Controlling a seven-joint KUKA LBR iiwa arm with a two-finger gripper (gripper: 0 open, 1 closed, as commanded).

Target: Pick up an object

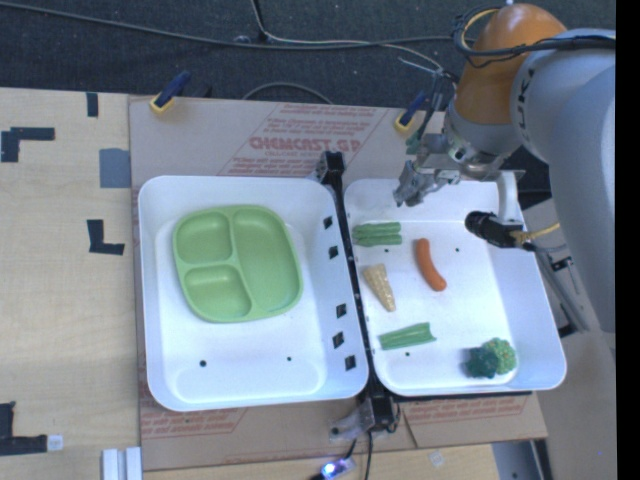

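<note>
Carrot (431,265): orange, slim, slanted, near green bean (377,234).

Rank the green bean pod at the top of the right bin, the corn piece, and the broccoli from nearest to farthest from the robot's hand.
1. Green bean pod, just below the hand.
2. Corn piece, mid-bin, left side.
3. Broccoli, bottom right corner.

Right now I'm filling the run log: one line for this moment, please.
stage: approach | gripper: over right bin far edge, nothing between fingers | nearest: green bean | plate: left bin
</note>
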